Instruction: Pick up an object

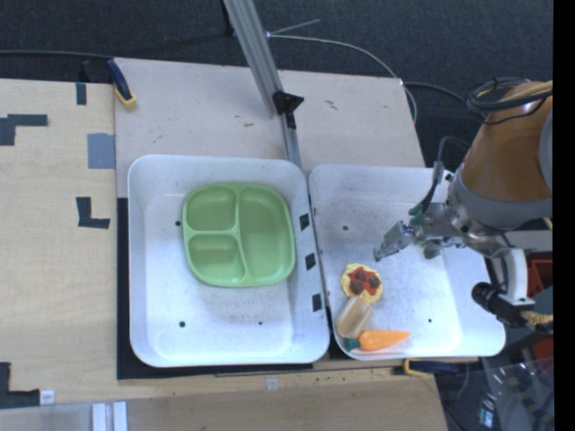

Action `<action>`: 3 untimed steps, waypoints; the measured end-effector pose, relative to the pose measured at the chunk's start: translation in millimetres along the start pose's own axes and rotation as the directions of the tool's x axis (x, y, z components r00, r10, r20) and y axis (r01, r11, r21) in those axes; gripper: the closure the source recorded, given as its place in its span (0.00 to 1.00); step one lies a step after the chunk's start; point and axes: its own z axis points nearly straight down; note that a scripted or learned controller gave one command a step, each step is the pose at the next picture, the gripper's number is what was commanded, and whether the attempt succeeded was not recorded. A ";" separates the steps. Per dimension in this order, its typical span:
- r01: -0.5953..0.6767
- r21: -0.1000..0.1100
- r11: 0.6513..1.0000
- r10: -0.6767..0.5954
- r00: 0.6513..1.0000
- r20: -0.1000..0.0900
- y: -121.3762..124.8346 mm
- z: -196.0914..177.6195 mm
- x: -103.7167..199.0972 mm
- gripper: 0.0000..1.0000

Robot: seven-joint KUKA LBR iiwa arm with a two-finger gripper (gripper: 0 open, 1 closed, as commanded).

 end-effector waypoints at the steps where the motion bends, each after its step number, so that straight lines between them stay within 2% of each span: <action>1: 0.000 0.000 1.000 0.000 1.000 0.000 0.0 0.0 -0.1 0.00; 3: -0.001 0.006 1.000 0.001 1.000 -0.001 -13.3 101.3 5.4 0.00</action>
